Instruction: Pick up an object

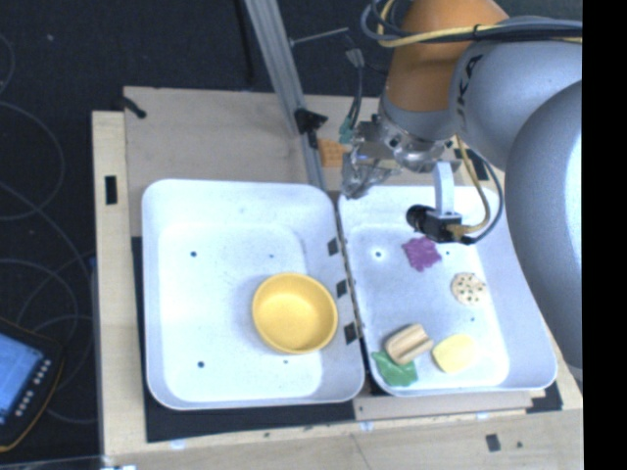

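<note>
My gripper [359, 177] hangs over the far left corner of the right bin [509, 292], near the divider between the bins. Nothing shows between its fingers. In the right bin lie a purple piece [422, 253], a round speckled cookie [468, 287], a tan bread roll [408, 342], a yellow lump [454, 352] and a green piece [394, 369]. The purple piece is the nearest to the gripper, a short way to its front right. A yellow bowl [294, 312] sits in the left bin [196, 233].
A slanted metal rail [279, 67] rises behind the bins, just left of the gripper. The grey arm [529, 106] covers the far right side of the bench. Cables and a black connector [431, 221] hang over the right bin's back part.
</note>
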Robot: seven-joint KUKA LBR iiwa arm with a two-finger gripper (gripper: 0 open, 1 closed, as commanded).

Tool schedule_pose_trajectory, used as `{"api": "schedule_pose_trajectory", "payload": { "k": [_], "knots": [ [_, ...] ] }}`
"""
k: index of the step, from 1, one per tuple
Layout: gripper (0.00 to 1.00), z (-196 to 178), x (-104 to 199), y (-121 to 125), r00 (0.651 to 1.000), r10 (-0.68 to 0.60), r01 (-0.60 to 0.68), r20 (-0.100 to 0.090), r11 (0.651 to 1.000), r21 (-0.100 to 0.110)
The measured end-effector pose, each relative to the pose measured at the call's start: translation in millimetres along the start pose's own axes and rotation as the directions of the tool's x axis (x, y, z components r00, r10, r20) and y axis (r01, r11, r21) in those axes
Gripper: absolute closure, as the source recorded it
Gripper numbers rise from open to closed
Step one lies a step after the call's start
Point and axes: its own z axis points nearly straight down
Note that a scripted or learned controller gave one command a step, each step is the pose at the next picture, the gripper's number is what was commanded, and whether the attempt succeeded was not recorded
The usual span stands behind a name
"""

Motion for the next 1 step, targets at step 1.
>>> {"api": "schedule_pose_trajectory", "payload": {
  "k": [1],
  "knots": [
    [1.00, 5.3, 44.4, 1.0, 1.000, 0.002, -0.002, 0.001, 1.000, 0.001]
  ]
}}
